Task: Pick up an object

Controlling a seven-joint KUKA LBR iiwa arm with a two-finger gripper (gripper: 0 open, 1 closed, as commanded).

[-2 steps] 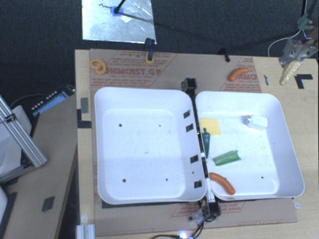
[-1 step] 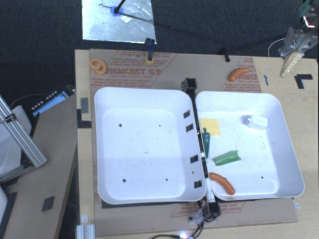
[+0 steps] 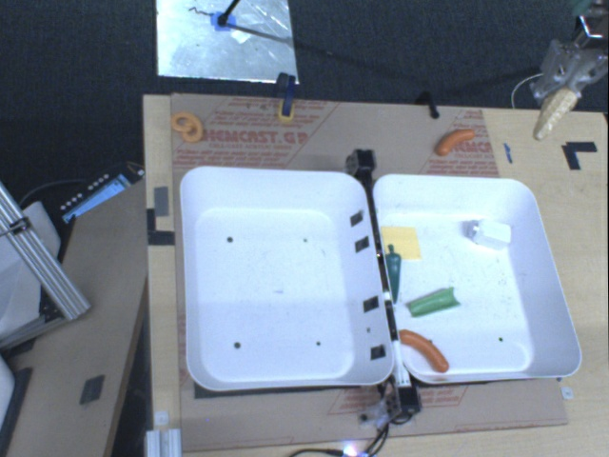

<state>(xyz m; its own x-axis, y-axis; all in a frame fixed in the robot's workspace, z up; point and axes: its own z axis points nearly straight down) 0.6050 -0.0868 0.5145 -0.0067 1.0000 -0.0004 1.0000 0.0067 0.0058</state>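
Observation:
The right bin [image 3: 547, 284] holds a yellow flat square [image 3: 401, 243], a white block [image 3: 487, 233], a green pepper-like piece [image 3: 434, 301], a slim teal piece [image 3: 392, 270] against the dividing wall, and an orange sausage-shaped piece [image 3: 424, 349] near the front left corner. My gripper [image 3: 553, 114] hangs at the far upper right, above the bench's back right corner and well clear of the bin. Nothing hangs from it.
The left bin [image 3: 190, 255] sits beside the right one. On the cardboard behind the bins lie another orange sausage piece [image 3: 455, 141], an orange ring [image 3: 187, 127] and a yellow-and-blue clamp [image 3: 284, 98]. A silver sheet [image 3: 190, 36] lies at the back.

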